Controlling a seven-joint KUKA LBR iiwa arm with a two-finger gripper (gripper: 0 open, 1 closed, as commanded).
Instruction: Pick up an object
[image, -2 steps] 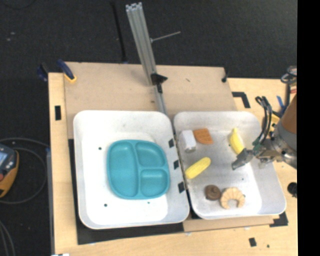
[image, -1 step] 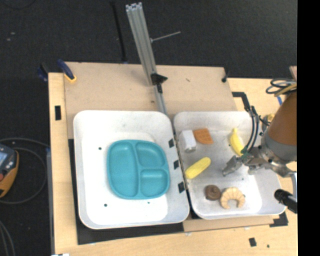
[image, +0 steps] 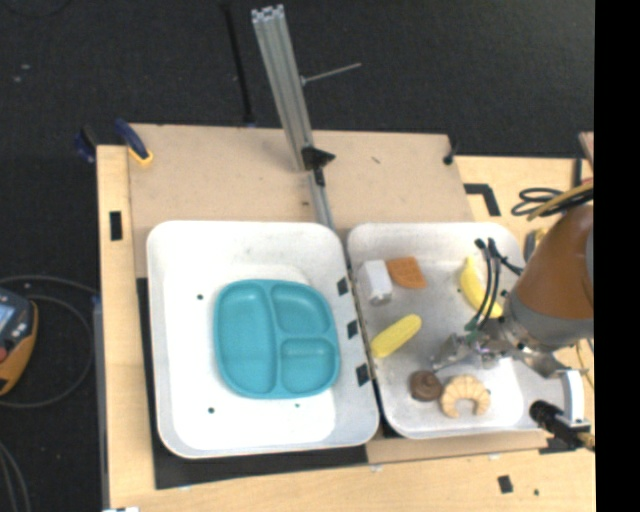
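The right bin (image: 440, 236) holds several small items: a white block (image: 376, 280), an orange piece (image: 405, 272), a yellow banana (image: 471, 283), a yellow corn cob (image: 396, 335), a round brown piece (image: 425, 385) and a tan croissant (image: 466, 396). My gripper (image: 466, 350) is low in this bin, just above the croissant and to the right of the corn cob. The arm's orange band (image: 560, 270) covers the bin's right side. I see nothing held in the gripper.
The left bin (image: 180, 300) carries a teal divided plate (image: 277, 336). A grey metal post (image: 290, 100) slants up from between the bins at the back. Cables (image: 545, 200) lie at the right of the bench.
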